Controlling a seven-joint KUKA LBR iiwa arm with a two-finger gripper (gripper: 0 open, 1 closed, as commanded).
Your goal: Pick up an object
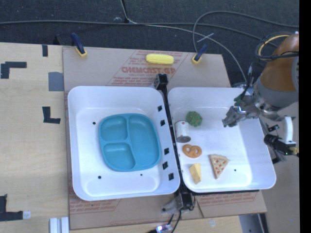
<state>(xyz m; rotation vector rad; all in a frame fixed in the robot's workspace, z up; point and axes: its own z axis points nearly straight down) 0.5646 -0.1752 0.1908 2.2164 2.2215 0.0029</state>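
- Cardboard (141, 69) lies under both bins; a yellow object (159, 58) rests on it behind them, its kind hard to make out.
- The left bin (77, 144) holds a blue divided tray (129, 141) with three compartments.
- The right bin (252, 176) holds the small things, all toward its left half: a white cylinder (181, 128) lying against the left wall, a green broccoli piece (194, 119) just beside it, a pretzel (192, 151) below, then a yellow cheese wedge (195, 173) and a pizza slice (218, 165) near the front.
- The gripper (231, 119) hangs over the bin's right part, well apart from every piece; the broccoli piece is nearest, to its left.
- Its fingers are small and dark against the wrist; whether they are spread or pressed together cannot be told.
- The arm (279, 74) is cut off at the right edge.
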